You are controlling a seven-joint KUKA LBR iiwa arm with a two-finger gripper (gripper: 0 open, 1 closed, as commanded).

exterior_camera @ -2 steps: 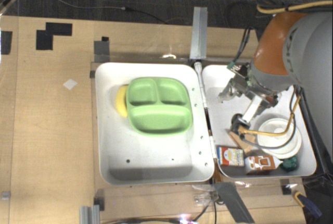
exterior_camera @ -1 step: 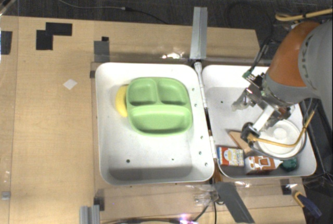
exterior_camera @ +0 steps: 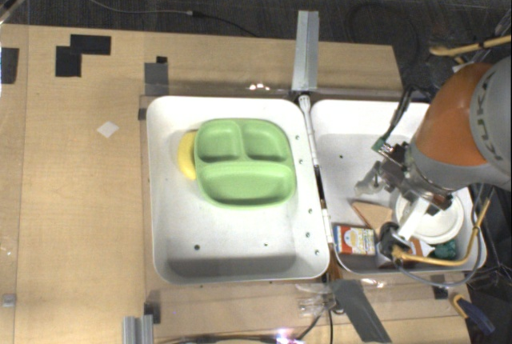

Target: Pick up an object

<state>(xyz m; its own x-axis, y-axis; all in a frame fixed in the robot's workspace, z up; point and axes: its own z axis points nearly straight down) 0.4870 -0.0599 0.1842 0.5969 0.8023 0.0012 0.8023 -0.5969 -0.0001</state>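
My gripper (exterior_camera: 374,179) is low over the middle of the right bin (exterior_camera: 346,125), hanging from the grey and orange arm that comes in from the right. Just in front of it a brown flat piece (exterior_camera: 364,213) lies on the bin floor, and a small red and white box (exterior_camera: 355,240) sits at the bin's front left corner. Part of a white round object (exterior_camera: 445,227) shows under the wrist, with a bit of green (exterior_camera: 448,251) beside it. I see nothing between the fingers.
In the left bin (exterior_camera: 232,250) lies a green divided tray (exterior_camera: 243,161), with a yellow object (exterior_camera: 186,156) poking out from under its left side. A metal post (exterior_camera: 305,53) stands behind the wall between the bins.
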